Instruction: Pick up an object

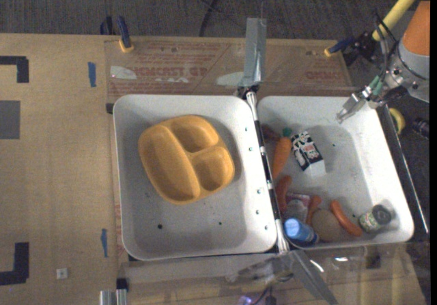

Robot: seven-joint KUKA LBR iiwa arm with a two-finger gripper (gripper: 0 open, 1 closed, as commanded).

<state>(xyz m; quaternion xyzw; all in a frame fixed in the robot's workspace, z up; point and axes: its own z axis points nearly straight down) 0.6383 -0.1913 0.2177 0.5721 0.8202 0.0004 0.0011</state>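
Observation:
My gripper (349,108) hangs over the far right corner of the right bin (369,160), with nothing visibly held. Below and to its left, a small black-and-white carton (307,150) lies on the bin floor next to an orange carrot (281,154). Along the near edge lie a red-orange sausage (346,219), a small round can (377,217), a brown lump (328,226), a blue-capped bottle (296,230) and a red pepper-like piece (283,190). A yellow divided plate (186,157) sits in the left bin (205,228).
A raised divider (263,167) separates the two bins. The arm with its orange band (418,31) enters from the top right. Clamps (123,32) and a grey post (255,51) stand behind the bins on the cardboard bench.

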